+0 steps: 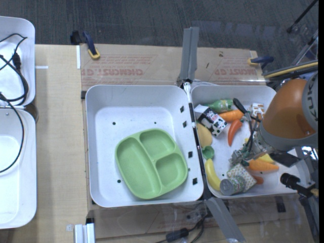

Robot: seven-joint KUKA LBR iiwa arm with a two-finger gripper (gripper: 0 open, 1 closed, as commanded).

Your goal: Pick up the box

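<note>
1. One patterned box (243, 178) lies at the lower edge of the right bin (223, 92), in the lower right of the frame. It is tilted and touches a grey can (227, 187) on its left.
2. My fingers (245, 154) hang just above the box in the picture, down among the clutter. I cannot tell whether they are wide or narrow, and nothing shows between them.
3. An orange carrot-like piece (264, 165) lies just right of my fingers. A banana (212, 174) lies left of the box along the bin's left wall.
4. Further up the frame sit a small green piece (208, 152), a yellow fruit (204, 134), a black-and-white toy (216, 122), a red pepper (233, 132), an orange carrot (231, 115) and a green vegetable (220, 104).
5. My arm (287, 116), with its orange band, covers the bin's right side.
6. The left bin (101, 135) holds a green divided plate (152, 163).
7. Both bins rest on the tabletop (61, 135), with a blue clamp (91, 48) at its upper left.
</note>
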